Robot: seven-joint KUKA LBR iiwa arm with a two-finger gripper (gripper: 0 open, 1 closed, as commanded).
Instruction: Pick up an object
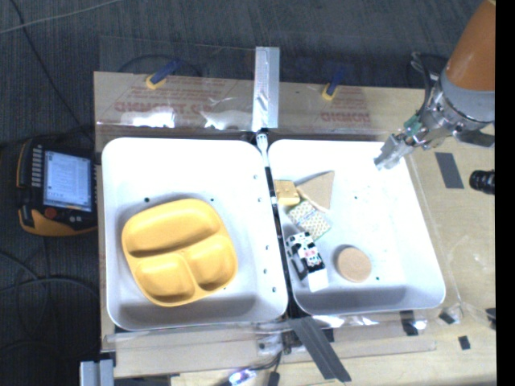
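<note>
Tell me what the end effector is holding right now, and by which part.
Nothing, as far as the view shows. The end effector hovers near the right bin's far right corner, with no object between its tips. The round disc and wedge lie untouched in the bin.

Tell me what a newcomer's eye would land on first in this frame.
The big yellow divided tray lying in the left bin stands out first. Next comes the arm's orange band at the upper right, with the gripper over the right bin's far right corner.
</note>
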